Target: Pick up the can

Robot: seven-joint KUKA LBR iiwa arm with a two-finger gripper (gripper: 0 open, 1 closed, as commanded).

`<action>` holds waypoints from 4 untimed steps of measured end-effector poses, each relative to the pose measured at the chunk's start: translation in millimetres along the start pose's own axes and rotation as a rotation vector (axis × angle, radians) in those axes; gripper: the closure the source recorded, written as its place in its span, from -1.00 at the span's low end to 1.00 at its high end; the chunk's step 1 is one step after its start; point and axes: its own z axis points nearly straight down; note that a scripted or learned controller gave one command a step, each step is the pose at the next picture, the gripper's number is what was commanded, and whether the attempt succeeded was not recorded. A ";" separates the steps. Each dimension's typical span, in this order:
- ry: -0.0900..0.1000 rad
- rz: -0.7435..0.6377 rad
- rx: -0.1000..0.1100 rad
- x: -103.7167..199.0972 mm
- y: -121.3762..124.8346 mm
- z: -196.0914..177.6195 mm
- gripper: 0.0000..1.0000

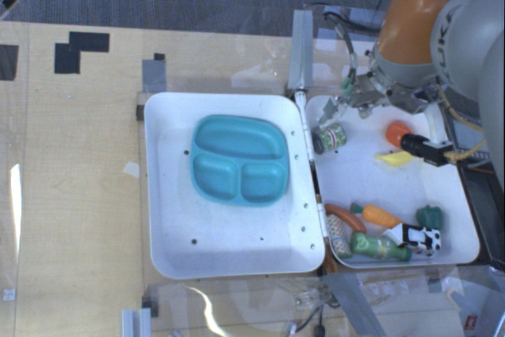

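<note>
- One can [330, 138], green label, lying on its side and tilted, in the upper left corner of the right bin [379, 184], close against the wall that bin shares with its neighbour.
- Gripper [338, 111] hangs just above and slightly right of the can, at its upper end. I can't make out from this angle whether there is contact.
- I also can't tell whether the gripper is spread or closed; the tips blur into the can's top, so I log no grasp.
- Arm [465, 35] enters from the upper right of the frame, with its orange band [412, 12] over the right bin's far edge.
- Count, bins: two, white, side by side on the pale wooden counter [71, 170].
- Count, left bin [170, 197]: one teal divided plate [237, 160] with three compartments, sitting near the middle.
- Count, right bin besides the can: one orange-red piece [397, 130] and one yellow piece [394, 159] at centre right, well apart from the can.
- Along the near edge: one sausage [346, 215], one carrot [380, 215], one green bottle [379, 248], one dark green item [430, 215], and one black-and-white patterned item [420, 239].
</note>
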 end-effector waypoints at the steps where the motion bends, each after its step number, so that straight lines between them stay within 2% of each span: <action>1: 0.001 0.060 0.000 14.4 -1.6 11.4 -1.00; 2: 0.001 0.088 0.002 14.7 -15.8 12.1 -1.00; 3: 0.000 -0.075 0.000 33.9 -16.3 -7.1 -1.00; 4: 0.000 -0.043 0.002 4.6 -23.1 12.0 -1.00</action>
